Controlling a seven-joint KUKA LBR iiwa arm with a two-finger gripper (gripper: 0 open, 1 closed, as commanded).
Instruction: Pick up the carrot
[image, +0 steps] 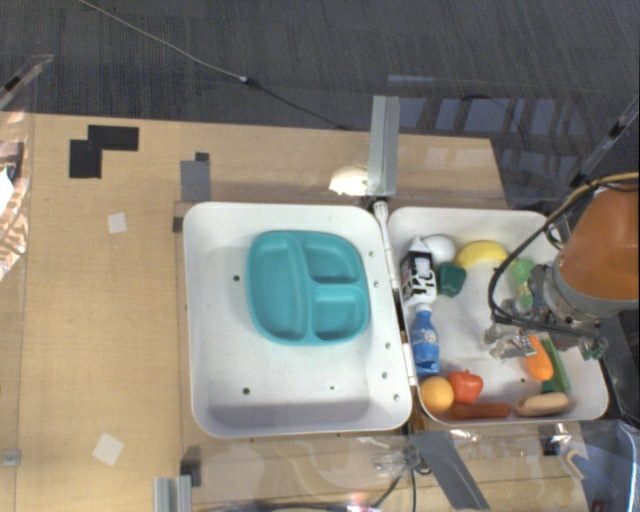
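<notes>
The divided plate (308, 286) is set in the left bin (215, 390). Right of the plate, in the right bin (470, 305), the bottle (425, 341) is laid, with the carrot (540, 362) farther right.

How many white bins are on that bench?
2. The left bin holds a teal divided plate. The right bin, beside it, holds the food items, with the arm over its right side.

Light wooden bench (90, 340) – black tape patches (100, 148), dark ribbed floor (300, 45) behind – thin cable (200, 62) crossing it.
</notes>
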